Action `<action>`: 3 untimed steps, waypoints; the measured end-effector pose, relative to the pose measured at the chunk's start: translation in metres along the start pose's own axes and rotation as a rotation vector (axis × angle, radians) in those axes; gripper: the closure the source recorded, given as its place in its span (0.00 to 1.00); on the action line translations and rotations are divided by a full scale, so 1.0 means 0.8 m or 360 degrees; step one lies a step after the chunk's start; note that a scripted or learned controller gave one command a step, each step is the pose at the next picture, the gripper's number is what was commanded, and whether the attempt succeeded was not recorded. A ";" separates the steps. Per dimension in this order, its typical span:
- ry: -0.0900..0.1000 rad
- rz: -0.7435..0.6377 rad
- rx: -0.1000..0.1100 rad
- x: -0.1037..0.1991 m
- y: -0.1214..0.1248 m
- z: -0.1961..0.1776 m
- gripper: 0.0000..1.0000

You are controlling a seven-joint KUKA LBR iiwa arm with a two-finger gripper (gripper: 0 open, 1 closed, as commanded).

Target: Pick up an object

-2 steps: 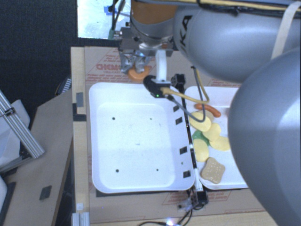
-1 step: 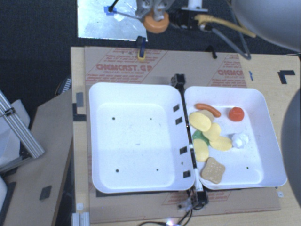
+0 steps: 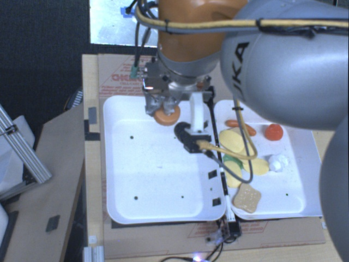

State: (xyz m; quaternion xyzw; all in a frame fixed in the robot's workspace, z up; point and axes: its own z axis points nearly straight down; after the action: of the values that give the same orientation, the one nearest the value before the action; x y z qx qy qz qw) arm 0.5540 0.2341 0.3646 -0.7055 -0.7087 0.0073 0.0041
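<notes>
The left bin (image 3: pixel 147 168) and right bin (image 3: pixel 294 190) looked like smooth white plastic with a soft sheen. Under them lay matt brown cardboard (image 3: pixel 109 86). The arm (image 3: pixel 283 53) had a glossy grey shell, its band (image 3: pixel 196 21) a glossy orange. The tomato (image 3: pixel 274 131) shone like plastic; the cracker (image 3: pixel 246 199) looked rough and matt. The rail (image 3: pixel 22 154) was bare metal, ribbed and dull.

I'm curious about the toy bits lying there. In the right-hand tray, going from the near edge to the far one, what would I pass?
Tan cracker → white lump → red ball.
</notes>
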 end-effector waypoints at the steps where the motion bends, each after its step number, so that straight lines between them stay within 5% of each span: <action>1: 0.0009 -0.0008 -0.0028 0.001 0.006 -0.024 1.00; 2: 0.0009 -0.0016 -0.0030 0.001 0.006 -0.037 1.00; 3: 0.0012 -0.0002 -0.0035 0.000 -0.030 -0.217 1.00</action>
State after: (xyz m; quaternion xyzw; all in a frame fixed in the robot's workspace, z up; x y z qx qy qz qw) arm 0.5332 0.2344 0.5385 -0.7050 -0.7092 -0.0032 -0.0011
